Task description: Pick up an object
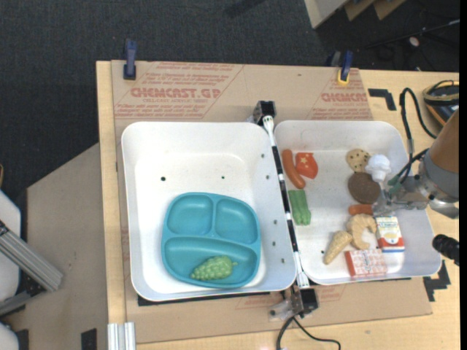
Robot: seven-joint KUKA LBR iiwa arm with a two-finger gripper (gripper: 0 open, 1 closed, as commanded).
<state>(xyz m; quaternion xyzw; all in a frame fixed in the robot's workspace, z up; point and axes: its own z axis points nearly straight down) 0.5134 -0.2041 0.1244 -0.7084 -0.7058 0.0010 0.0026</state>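
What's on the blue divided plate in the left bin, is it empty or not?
Not empty. The blue plate holds a bunch of green grapes in its front compartment; its two rear compartments are bare.

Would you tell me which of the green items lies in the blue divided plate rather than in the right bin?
The green grapes, in the blue divided plate's lower compartment in the left bin. The flat green piece lies in the right bin.

Both white bins (146,195) seen as smooth, matt plastic. Teal divided plate (211,239) moulded in smooth plastic with slight sheen. Bumpy surface noted on green grape bunch (213,268). Bench board (182,90) judged matt brown cardboard, printed red.
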